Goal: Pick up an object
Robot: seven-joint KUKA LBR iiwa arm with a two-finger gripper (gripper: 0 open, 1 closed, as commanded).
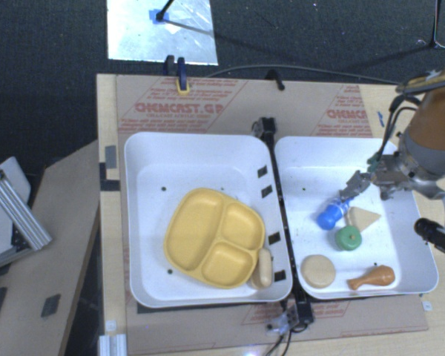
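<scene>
In the left bin (144, 199), well left of the blue object (330, 216), lie a yellow tray (215, 237) and a tan piece (263, 267). The gripper (349, 196) sits just above-right of the blue object, touching it; whether its jaws are parted or closed cannot be told. Nothing looks lifted: 1 grasp remains.

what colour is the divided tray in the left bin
Yellow; the divided tray shows best in the camera view.
</scene>
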